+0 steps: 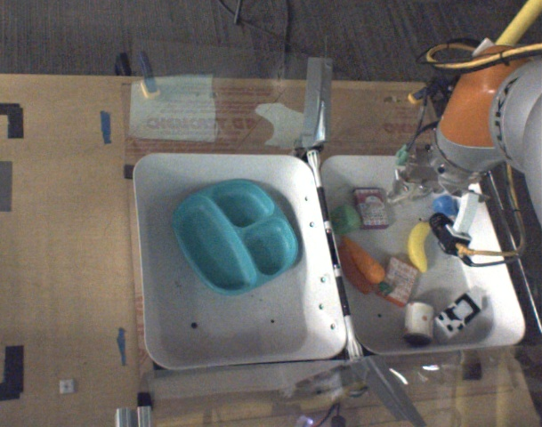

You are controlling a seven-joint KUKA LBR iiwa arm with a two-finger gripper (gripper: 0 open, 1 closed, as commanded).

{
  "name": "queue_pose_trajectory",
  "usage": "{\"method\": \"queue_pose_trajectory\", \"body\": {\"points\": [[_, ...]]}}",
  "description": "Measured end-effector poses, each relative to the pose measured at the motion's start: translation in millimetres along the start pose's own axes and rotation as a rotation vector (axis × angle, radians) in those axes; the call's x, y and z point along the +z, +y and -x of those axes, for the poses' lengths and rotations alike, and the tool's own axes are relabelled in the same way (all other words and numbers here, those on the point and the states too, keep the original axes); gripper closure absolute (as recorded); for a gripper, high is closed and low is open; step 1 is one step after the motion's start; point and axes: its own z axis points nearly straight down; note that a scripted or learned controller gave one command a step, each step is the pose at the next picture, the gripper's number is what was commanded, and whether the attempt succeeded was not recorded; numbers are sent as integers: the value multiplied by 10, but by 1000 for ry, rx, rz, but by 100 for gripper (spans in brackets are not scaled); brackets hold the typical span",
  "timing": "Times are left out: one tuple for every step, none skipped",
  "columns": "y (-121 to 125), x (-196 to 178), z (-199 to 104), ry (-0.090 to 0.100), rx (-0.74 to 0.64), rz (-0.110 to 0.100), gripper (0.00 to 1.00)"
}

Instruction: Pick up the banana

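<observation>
The banana (417, 246), small and yellow, lies in the right bin (502, 327) near its middle, pointing roughly toward the bin's front. My gripper (407, 185) hangs over the back part of that bin, above and slightly left of the banana and apart from it. Nothing can be seen held in it. The grey arm with its orange band (473, 114) reaches in from the upper right.
Around the banana lie a maroon box (370, 207), a green item (346, 219), an orange carrot (361, 265), a second small box (400, 279), a white cup (419, 321), a black-and-white cube (457, 314) and a blue piece (444, 206). The left bin (164, 327) holds a teal divided plate (237, 234).
</observation>
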Motion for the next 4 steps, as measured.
{"method": "queue_pose_trajectory", "body": {"points": [[-1,2,-1,0,0,-1,0],[-506,108,141,-1,-111,-5,0],[-996,105,200,-1,-234,-4,0],[-1556,98,369,-2,-106,-3,0]]}}
